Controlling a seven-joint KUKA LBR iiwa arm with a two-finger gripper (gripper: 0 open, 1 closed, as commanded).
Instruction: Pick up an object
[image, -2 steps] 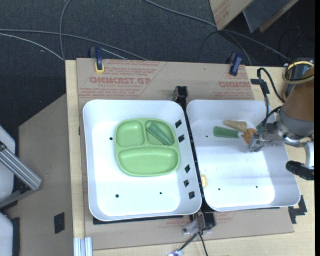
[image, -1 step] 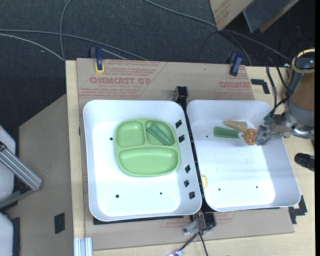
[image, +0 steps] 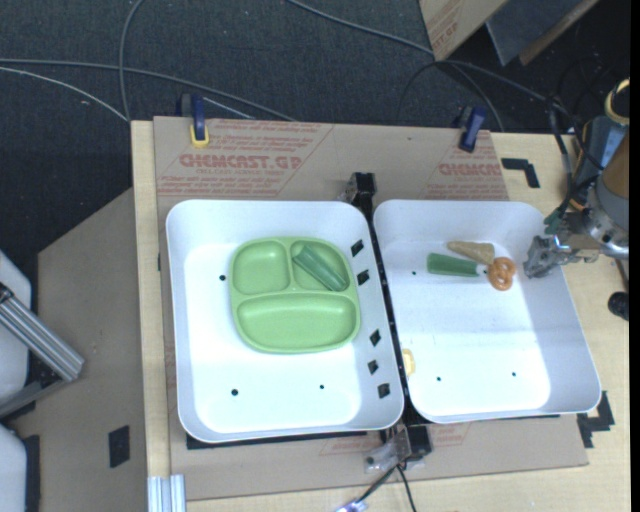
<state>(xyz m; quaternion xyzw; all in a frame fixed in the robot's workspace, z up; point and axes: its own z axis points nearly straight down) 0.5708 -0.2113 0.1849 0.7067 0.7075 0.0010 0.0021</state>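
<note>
In the right bin, near its far side, lie a green stick-shaped object, a tan wedge-shaped piece and a small orange object, close together. My gripper hangs over the bin's right rim, a short way right of the orange object and apart from it. Nothing shows in its grasp. In the left bin sits a green divided plate, with a darker green object in its upper right compartment.
The arm comes in from the right above the bench edge. A black divider with clips runs between the bins. Cables and a cardboard box lie on the dark floor behind the bench.
</note>
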